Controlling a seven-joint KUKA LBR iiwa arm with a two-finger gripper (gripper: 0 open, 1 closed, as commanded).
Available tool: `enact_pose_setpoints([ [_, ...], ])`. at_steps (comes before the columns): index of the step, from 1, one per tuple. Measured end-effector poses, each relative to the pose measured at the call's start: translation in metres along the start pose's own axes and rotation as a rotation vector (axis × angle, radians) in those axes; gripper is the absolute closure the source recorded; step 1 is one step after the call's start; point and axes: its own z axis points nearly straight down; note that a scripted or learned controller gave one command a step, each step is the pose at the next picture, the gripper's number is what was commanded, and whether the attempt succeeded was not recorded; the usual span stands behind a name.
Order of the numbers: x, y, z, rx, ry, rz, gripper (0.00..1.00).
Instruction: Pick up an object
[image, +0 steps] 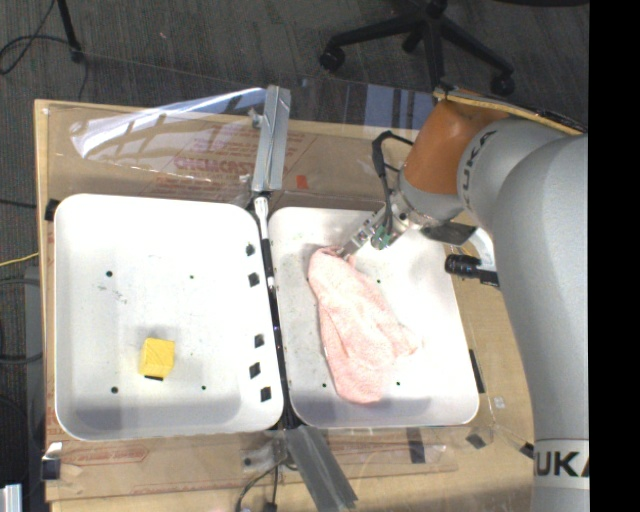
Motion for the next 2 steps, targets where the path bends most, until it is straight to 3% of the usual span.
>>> enact_pose_setpoints([
  [1,0.0061,-0.0031,0.001,0.001,0.005,-0.226,1.0],
  [2,0.0098,-0.006,0.004,0.011,0.023,-0.226,0.0],
])
